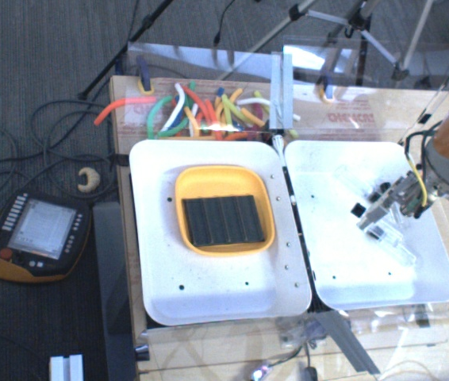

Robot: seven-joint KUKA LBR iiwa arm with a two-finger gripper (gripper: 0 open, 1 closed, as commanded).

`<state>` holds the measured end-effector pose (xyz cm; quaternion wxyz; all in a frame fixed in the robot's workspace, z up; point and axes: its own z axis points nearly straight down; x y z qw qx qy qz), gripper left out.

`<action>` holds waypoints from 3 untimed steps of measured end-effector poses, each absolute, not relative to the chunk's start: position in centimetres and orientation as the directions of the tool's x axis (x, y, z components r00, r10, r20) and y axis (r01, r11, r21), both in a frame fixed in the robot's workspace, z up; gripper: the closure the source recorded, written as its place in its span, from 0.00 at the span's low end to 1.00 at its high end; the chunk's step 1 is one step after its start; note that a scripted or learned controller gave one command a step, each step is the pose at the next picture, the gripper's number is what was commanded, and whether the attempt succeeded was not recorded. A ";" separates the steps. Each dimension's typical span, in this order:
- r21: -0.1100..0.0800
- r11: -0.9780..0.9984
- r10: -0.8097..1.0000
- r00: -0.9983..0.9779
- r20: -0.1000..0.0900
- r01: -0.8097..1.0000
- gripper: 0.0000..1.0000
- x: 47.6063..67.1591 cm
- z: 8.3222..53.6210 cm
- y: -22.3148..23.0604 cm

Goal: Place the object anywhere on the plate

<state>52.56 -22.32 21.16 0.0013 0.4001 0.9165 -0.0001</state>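
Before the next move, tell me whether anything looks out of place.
The dark ridged object already lies flat in the yellow plate in the left bin, while the gripper hangs over the right bin. Coloured tubes lie tangled behind the bins.

Red printed lettering (348, 119) stands on the pale wooden board just behind the right white plastic bin (320, 213), seen upside down and too blurred to read. No other writing is legible.

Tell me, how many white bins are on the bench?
2. The left bin holds the yellow plate with a dark ridged object on it. The right bin sits beside it, under the gripper.
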 end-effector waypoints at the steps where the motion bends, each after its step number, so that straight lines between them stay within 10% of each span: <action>1: 0.000 0.845 0.535 -0.845 -0.003 0.535 1.00 48.7 23.5 -22.3; 2: 0.000 0.928 0.373 -0.928 -0.001 0.373 1.00 48.5 10.3 -18.6; 3: 0.000 0.991 0.135 -0.991 -0.002 0.135 1.00 48.5 13.8 -22.3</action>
